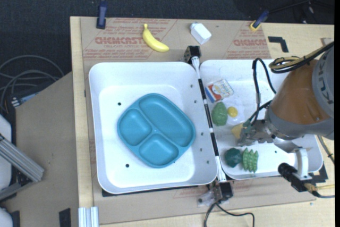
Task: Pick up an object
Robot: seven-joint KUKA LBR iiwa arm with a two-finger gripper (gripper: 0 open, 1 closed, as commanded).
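Grey arm (319, 114), broad orange band, black cables looped alongside; hand (245, 133) apparently metallic.

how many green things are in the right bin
3: a light green one near the divider beside a small yellow ball, a dark green one near the front, and a ridged green one right beside it. The arm may hide more.

Red lettering that appears to read "CHEMCAST" is printed on the brown surface (175, 46) behind the bins, once at the left and once, partly cut off, at the right. The smaller lines beneath cannot be read.
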